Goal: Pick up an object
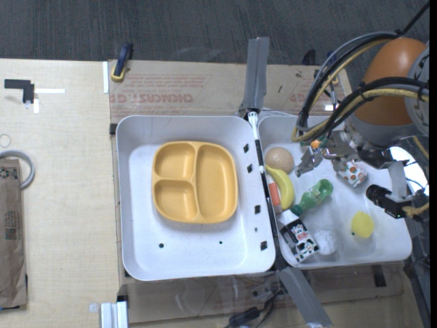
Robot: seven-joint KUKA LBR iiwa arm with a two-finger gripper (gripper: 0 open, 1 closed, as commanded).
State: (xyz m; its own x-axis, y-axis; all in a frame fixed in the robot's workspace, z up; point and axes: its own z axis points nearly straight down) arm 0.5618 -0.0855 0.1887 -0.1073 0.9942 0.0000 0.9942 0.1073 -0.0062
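My gripper (311,161) hangs over the back of the right bin (389,251), low above its floor. It is just right of a tan round object (278,159) and above a green bottle (315,195) that lies on its side. A yellow banana (285,187) lies along the bin's left wall with a red item (274,194) beside it. A small red and white carton (353,175) sits under the wrist. Nearer the front are a yellow lemon (362,225), a black and white box (298,237) and a clear wrapper (327,242).
The left bin (136,251) holds a yellow divided plate (195,182). A metal divider (257,80) runs between the bins. The arm's cables (341,108) loop over the right bin's back. A brown bag (10,231) lies at the bench's far left.
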